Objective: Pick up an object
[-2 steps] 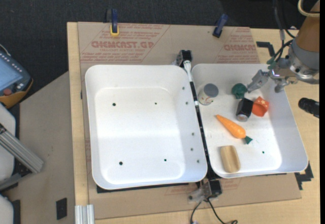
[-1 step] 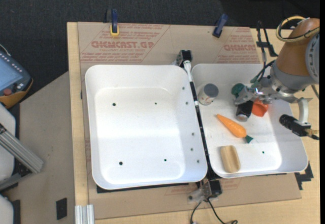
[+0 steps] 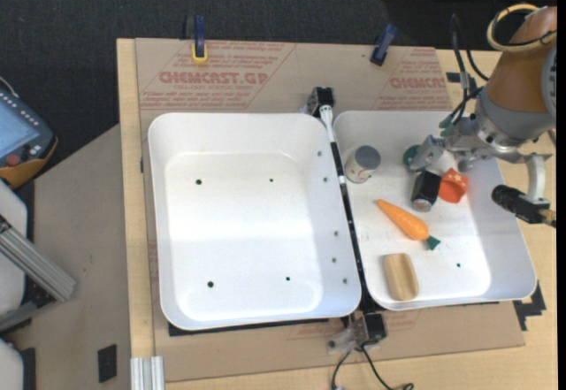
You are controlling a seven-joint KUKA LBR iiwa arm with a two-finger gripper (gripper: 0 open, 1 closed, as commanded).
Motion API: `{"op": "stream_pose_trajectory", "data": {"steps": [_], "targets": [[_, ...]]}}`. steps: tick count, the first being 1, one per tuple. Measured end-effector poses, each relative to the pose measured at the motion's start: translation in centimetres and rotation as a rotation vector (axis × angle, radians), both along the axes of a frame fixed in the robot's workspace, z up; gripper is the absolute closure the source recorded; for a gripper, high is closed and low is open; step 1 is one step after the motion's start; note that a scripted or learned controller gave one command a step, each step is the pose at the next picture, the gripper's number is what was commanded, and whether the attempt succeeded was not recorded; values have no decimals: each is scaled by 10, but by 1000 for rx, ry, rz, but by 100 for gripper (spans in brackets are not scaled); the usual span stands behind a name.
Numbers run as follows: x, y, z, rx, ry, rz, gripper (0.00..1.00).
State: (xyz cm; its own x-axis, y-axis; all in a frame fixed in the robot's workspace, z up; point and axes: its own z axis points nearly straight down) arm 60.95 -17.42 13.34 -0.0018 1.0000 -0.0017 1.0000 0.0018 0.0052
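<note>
An object for picking is lying in the right bin (image 3: 508,278), where several candidates are waiting: a toy carrot (image 3: 403,220) near the middle, a tan bread-like block (image 3: 400,276) toward the near edge, a small grey-topped can (image 3: 361,164) close to the divider, and a dark cylinder (image 3: 425,189) touching an orange-red piece (image 3: 453,187) toward the far side. The grey arm's gripper (image 3: 435,169) is hanging low over that far cluster, just above the dark cylinder and the orange-red piece; whether its fingers are spread or closed cannot be told from this angle, and nothing is visibly sitting between them. Judging by that, the pick is not yet made: the approach looks largely done, while the grasp and the lift are both remaining. The two pieces pressing against each other are looking like the main obstacle, since closing on one may nudge or catch the other. The left bin (image 3: 177,149) is sitting beside it on the cardboard-covered bench (image 3: 265,70), with blue clamps (image 3: 198,30) holding the board's far edge.
</note>
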Motion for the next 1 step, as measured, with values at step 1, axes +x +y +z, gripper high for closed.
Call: {"op": "stream_pose_trajectory", "data": {"steps": [1], "targets": [[-35, 11, -51, 4, 12, -3, 0]]}}
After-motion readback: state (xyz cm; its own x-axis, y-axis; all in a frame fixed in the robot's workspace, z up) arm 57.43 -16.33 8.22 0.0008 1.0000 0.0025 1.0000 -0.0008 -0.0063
